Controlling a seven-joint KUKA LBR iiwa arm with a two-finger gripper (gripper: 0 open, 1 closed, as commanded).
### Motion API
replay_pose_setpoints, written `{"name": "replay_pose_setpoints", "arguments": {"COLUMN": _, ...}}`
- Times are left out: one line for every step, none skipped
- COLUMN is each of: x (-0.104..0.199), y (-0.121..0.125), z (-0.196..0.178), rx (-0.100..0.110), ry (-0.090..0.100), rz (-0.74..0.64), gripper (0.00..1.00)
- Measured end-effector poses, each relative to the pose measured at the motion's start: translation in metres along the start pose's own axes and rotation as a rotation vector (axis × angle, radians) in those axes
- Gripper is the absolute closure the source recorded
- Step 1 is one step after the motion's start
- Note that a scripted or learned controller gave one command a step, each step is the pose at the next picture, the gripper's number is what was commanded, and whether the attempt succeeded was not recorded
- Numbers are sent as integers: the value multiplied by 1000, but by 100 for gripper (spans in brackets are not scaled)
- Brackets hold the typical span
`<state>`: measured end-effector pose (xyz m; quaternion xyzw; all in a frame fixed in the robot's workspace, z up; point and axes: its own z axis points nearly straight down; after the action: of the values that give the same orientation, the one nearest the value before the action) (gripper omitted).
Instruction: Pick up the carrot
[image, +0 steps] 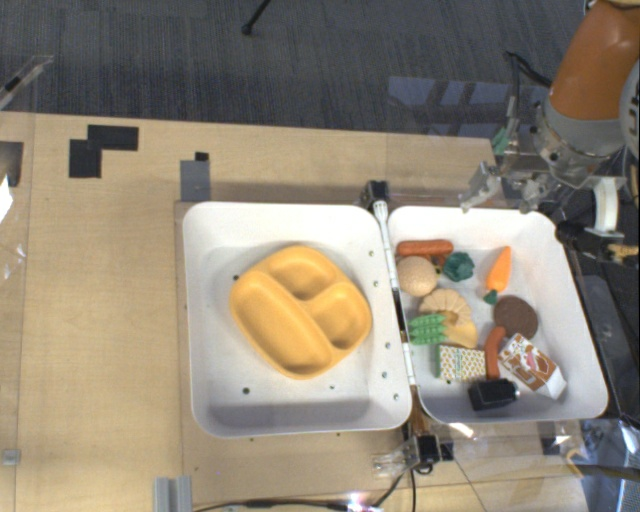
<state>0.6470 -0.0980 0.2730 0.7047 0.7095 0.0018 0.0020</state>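
Two white bins sit side by side on the tabletop (100, 330). The left bin (215, 400) holds a yellow divided dish (300, 310). The right bin (580, 390) holds the clutter, and the carrot (498, 270) lies at about two o'clock in it, orange, tilted, green top pointing down toward the brown round disc (515, 315). At nine o'clock from the carrot sits a dark green piece (459, 266), with a sausage (424, 248) further that way. A small carton (530, 365) and a black block (492, 393) lie toward five o'clock. My fingers (510, 170) hang above the bin's far rim, at twelve o'clock from the carrot and well apart from it; whether they are released or clenched I cannot tell.
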Motion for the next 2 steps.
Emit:
{"name": "replay_pose_setpoints", "arguments": {"x": -72, "y": -12, "z": 150, "rx": 17, "ry": 0, "rz": -61, "gripper": 0}}
{"name": "replay_pose_setpoints", "arguments": {"x": -90, "y": -16, "z": 186, "rx": -4, "ry": -1, "rz": 12, "gripper": 0}}
